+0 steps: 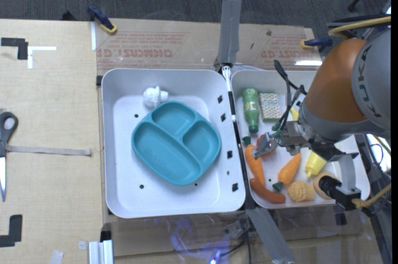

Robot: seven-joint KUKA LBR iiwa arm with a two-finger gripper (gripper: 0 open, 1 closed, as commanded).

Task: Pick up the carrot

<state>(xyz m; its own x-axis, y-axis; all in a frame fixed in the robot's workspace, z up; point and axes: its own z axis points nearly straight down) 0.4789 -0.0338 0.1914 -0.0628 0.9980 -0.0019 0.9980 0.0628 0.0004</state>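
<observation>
Two orange carrots lie in the right bin (239, 79). One carrot (254, 164) is long and runs along the bin's left wall. A shorter carrot (288, 171) lies slanted near the middle. My gripper (267, 145) hangs low over the bin, just above and to the right of the long carrot's top end. It is left of the shorter carrot's tip. The grey arm with its orange band (336, 89) reaches in from the right and hides part of the bin's right side. I see nothing held in the gripper.
The right bin also holds a green bottle (250, 109), a speckled cracker (269, 105), a red sausage (268, 195), a yellow piece (314, 164), a tan lumpy ball (301, 192) and a brown ring (326, 185). The left bin (115, 132) holds a blue divided plate (176, 143) and a white object (154, 95).
</observation>
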